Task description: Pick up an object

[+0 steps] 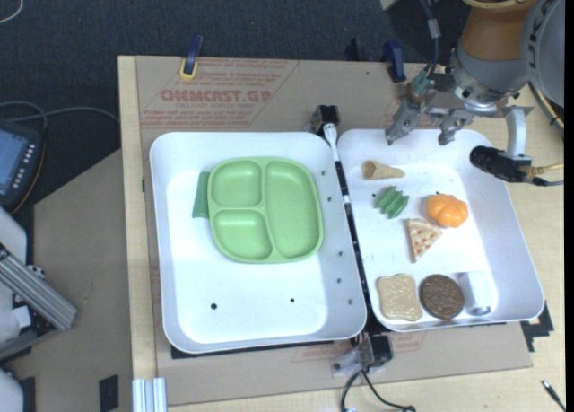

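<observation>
My gripper [420, 135] hangs over the far edge of the right bin [511, 222], fingers spread apart and nothing between them. Below it in that bin lie a small tan wedge [382, 170], a green bean-like piece [391, 202], an orange fruit [447, 210] and a pizza slice [421, 238]. Nearer the front edge sit a slice of toast [398, 297] and a round brown patty [442, 295], with a clear shiny item [477, 293] beside it.
The left bin [179, 249] holds a green divided plate [265, 209]. A black clamp [327, 119] stands at the far end of the seam between the bins. Cables and a black cylinder [499, 163] hang off the arm at the right.
</observation>
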Controlling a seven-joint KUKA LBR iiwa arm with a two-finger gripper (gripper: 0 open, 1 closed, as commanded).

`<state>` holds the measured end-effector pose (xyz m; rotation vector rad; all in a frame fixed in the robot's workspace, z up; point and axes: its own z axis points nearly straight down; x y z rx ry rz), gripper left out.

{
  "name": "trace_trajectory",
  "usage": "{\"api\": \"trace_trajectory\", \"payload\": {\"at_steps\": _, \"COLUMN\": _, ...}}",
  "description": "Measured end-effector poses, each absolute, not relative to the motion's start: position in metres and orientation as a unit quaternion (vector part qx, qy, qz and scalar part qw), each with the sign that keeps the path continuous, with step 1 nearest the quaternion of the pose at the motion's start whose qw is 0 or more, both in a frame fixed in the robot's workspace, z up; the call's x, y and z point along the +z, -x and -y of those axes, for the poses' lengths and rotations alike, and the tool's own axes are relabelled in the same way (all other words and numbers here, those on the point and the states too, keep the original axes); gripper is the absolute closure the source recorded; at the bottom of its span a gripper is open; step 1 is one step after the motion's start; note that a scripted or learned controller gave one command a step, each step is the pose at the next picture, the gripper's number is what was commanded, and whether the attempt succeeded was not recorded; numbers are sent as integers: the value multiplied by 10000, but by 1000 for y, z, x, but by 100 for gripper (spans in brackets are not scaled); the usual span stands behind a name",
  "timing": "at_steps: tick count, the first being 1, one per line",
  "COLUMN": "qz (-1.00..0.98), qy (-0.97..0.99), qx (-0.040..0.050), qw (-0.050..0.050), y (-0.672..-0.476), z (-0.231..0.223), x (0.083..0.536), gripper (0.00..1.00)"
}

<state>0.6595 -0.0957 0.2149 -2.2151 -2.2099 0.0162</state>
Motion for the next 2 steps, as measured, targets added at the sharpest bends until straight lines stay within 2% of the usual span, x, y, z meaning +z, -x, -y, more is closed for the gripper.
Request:
{"api": "trace_trajectory", "payload": {"at_steps": 1, "qz": 7070, "qy": 7072, "qx": 2, "qw": 5, "y": -662, "z": 96, "x": 225, "gripper": 0}}
{"api": "trace_trajectory", "payload": {"at_steps": 2, "qz": 7067, "qy": 7076, "qx": 24, "qw": 31, "y": -655, "z": 101, "x": 165, "gripper": 0}}
